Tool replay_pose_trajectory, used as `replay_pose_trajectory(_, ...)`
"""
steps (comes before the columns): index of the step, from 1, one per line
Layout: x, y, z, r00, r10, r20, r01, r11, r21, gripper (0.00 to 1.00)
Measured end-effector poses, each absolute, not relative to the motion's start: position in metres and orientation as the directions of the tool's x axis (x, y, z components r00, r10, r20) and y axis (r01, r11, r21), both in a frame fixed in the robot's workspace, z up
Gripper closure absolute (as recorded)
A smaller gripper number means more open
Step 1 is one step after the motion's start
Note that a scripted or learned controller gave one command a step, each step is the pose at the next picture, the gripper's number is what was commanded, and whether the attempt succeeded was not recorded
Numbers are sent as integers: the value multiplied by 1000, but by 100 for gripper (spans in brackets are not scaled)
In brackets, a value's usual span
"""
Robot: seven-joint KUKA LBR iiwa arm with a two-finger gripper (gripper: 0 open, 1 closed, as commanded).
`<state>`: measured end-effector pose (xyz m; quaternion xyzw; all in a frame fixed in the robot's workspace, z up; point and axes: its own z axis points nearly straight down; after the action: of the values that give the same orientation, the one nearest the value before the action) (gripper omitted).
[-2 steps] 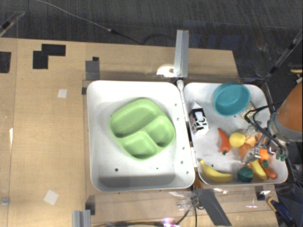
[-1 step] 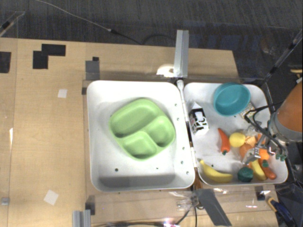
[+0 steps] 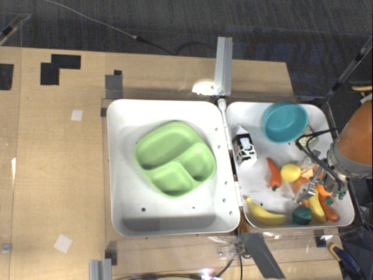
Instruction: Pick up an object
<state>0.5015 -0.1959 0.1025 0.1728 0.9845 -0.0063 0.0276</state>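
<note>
The grey arm with the orange band is reaching in from the right and its claw (image 3: 317, 186) is hanging low over the right-hand shallow white plastic bin (image 3: 252, 116), among a cluster of small plastic toy foods; whether the claw is spread or closed cannot be told, since it is merging with the clutter. Directly beside it are lying a round yellow lemon-like toy (image 3: 290, 172), a slim orange carrot-shaped toy (image 3: 273, 173), a curved yellow toy banana (image 3: 267, 212) and a dark green round piece (image 3: 302, 216). These are probably hollow, light, stiff and smooth, so likely to slip or roll; the banana's or carrot's narrow middle is offering the surest purchase. A teal plastic bowl (image 3: 284, 122) is sitting at the bin's far end, and a light green divided plate (image 3: 175, 158) is resting in the left-hand white bin (image 3: 125, 214) on the tabletop (image 3: 52, 174)
</note>
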Motion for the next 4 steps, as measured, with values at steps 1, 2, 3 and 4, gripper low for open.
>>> replay_pose_trajectory(1,501,-184,102,-912,406,-55,406,914,1,0)
replay_pose_trajectory(2,502,-179,101,-843,535,-49,535,845,13,0)
replay_pose_trajectory(3,502,-174,101,-774,631,-49,631,775,20,0)
replay_pose_trajectory(4,501,-167,101,-746,664,-52,664,748,19,0)
